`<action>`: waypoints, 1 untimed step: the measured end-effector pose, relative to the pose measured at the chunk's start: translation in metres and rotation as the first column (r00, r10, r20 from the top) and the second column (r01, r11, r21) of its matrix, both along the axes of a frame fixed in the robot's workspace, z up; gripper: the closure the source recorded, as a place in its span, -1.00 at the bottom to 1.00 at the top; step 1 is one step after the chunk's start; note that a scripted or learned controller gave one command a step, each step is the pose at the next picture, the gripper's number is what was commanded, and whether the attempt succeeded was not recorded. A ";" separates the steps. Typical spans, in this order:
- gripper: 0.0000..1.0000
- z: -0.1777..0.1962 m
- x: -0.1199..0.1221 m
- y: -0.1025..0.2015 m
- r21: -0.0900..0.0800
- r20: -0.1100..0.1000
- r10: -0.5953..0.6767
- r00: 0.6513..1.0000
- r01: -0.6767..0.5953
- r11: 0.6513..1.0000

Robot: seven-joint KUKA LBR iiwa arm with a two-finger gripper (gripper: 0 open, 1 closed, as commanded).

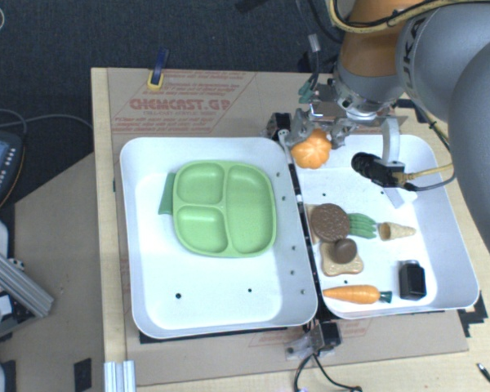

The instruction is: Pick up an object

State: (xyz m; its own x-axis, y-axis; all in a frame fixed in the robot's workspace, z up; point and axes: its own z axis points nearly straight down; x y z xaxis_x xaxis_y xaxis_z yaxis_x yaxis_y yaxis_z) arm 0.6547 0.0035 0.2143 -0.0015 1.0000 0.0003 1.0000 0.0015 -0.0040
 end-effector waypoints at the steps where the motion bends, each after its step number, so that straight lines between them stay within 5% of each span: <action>1: 1.00 0.001 0.001 0.000 0.000 0.003 0.000 1.000 0.000 1.000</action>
